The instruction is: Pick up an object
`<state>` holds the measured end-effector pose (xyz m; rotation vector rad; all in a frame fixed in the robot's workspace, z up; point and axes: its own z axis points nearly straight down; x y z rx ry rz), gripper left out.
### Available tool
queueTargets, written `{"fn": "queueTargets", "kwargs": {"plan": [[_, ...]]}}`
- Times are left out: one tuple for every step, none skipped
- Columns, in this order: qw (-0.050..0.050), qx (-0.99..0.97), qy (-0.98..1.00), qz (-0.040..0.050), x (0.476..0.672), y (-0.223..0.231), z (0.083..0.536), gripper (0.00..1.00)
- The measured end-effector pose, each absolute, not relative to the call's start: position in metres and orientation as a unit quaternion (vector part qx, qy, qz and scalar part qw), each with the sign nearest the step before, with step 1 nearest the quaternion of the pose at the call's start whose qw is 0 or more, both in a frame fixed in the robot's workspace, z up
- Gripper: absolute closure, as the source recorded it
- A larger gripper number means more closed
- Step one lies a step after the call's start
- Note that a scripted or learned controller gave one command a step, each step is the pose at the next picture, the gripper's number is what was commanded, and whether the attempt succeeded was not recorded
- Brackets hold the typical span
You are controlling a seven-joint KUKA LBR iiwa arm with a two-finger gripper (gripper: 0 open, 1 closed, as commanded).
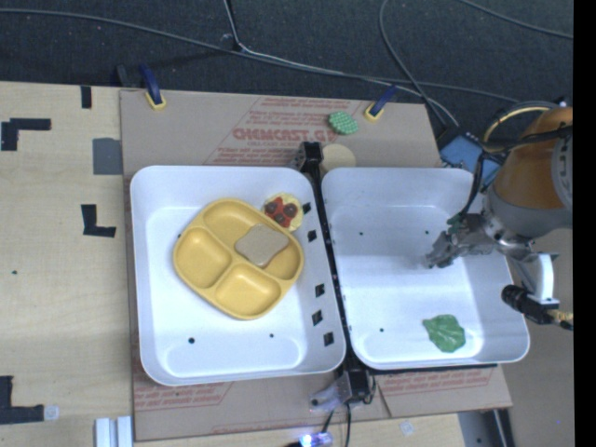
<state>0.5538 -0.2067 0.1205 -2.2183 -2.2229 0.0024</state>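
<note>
So the claw (445, 252) hangs low in the right bin (391, 194), and honestly I can't tell if it's apart or together from this angle. Nearest candidate is the green lump (444, 332), just below it toward the bin's near edge. Looks soft, light, squishy, probably a crumpled leaf toy. I'd pinch straight down across its fat middle.
</note>
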Motion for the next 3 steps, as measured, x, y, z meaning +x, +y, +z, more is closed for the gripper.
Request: {"fn": "queueTargets", "kwargs": {"plan": [[-0.002, -0.706, -0.708, -0.0007, 0.561, -0.199, 0.176, 1.0], [-0.002, -0.706, -0.708, -0.001, 0.565, -0.19, 0.224, 1.0], [-0.002, -0.706, -0.708, -0.0008, 0.566, -0.19, 0.265, 1.0]]}}
